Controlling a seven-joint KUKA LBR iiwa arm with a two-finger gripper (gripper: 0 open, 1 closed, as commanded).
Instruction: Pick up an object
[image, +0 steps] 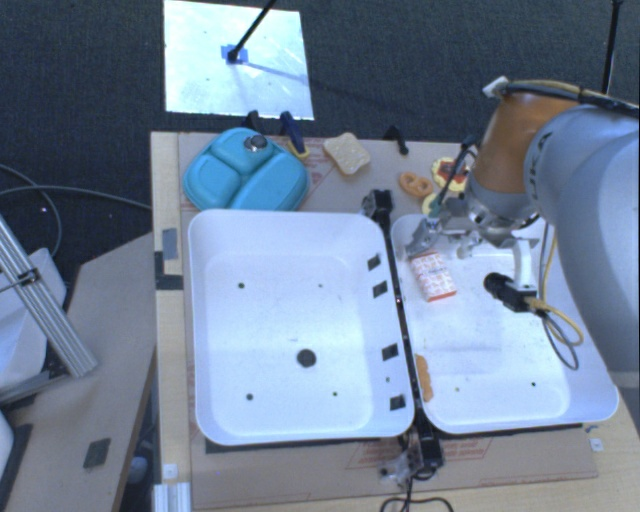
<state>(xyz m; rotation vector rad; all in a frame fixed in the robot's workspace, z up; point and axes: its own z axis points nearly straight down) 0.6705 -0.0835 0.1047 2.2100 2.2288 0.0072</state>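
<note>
The big grey arm leans over the right bin. Its gripper sits at twelve o'clock of a small box.

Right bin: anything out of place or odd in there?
Mostly fine. A small orange piece lies pressed against the right bin's left wall, by the divider, a tight spot for a grab. The red-and-white packet lies flat and slightly askew near the gripper. Several toy foods, including a bread slice, sit outside the bins on the bench.

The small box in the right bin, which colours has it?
The small box is white with red-orange print, seen in the camera view.
</note>
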